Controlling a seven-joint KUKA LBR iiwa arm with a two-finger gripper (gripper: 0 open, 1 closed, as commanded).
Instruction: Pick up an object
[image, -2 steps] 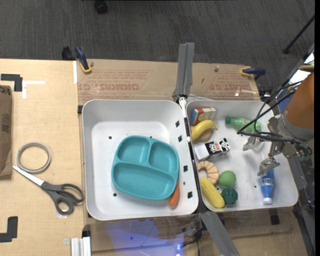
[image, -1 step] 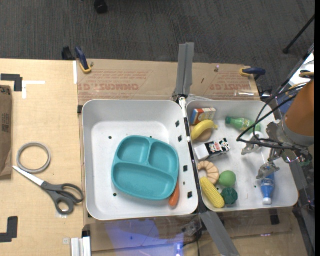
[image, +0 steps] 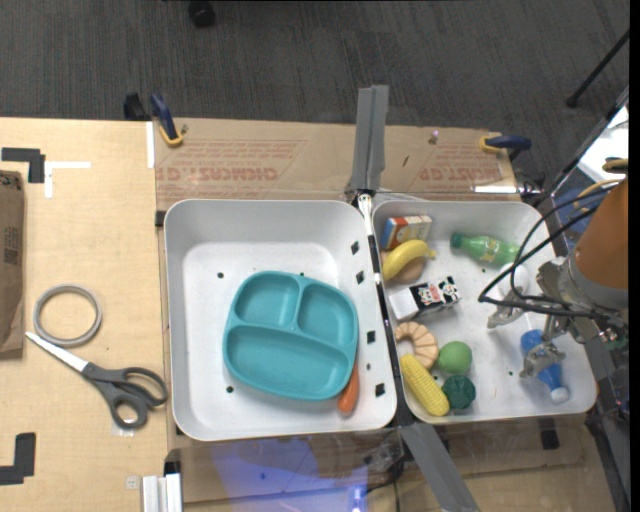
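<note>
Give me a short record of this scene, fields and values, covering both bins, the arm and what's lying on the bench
left bin: teal divided tray, with an orange carrot at its lower right edge
right bin: banana, small box, green bottle, black and white carton, croissant, green ball, corn cob, dark green item, blue bottle
arm: enters from the right; gripper over the blue bottle in the right bin
grasp: not clear from this view
bench, left of the bins: scissors, tape roll
</note>
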